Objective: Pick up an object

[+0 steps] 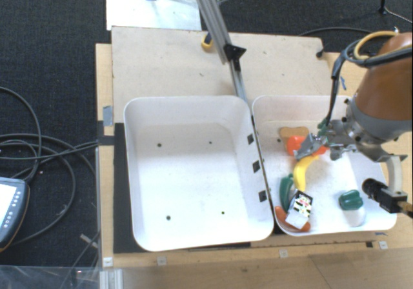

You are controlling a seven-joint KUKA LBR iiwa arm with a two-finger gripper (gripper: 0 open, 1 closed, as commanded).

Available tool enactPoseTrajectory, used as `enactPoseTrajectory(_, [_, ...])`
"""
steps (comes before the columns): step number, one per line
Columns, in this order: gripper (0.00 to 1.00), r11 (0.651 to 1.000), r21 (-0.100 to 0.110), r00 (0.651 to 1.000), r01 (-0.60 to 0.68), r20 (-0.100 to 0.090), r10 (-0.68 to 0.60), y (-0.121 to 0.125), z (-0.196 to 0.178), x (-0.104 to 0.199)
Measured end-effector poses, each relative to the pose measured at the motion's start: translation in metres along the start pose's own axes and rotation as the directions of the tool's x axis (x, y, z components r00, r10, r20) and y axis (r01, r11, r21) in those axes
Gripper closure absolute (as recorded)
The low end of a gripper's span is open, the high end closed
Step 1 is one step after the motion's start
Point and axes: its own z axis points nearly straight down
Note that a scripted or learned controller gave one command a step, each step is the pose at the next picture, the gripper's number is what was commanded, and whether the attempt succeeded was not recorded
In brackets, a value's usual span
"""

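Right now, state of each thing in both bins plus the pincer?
left bin: holds no objects
right bin: holds all the objects
yellow banana-shaped piece: lying flat, mid-bin
orange block: lying near the far wall
green-capped white bottle: lying on its side, front right
black-and-white card: resting at the front edge
pincer: low over the orange things

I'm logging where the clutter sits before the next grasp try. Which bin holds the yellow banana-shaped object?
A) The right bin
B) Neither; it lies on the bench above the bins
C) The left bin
A: the yellow banana-shaped object lies inside the right bin, beside an orange object and close to the gripper.
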Motion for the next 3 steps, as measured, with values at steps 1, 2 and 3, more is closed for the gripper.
enactPoseTrajectory(1, [0.00,1.000,-0.001,1.000,-0.002,0.000,0.002,0.000,0.000,0.000])
enactPoseTrajectory(2, [0.00,1.000,0.005,1.000,-0.004,0.000,0.004,0.002,0.052,-0.010])
enactPoseTrajectory(3, [0.00,1.000,0.005,1.000,-0.003,0.000,0.003,-0.004,0.096,-0.010])
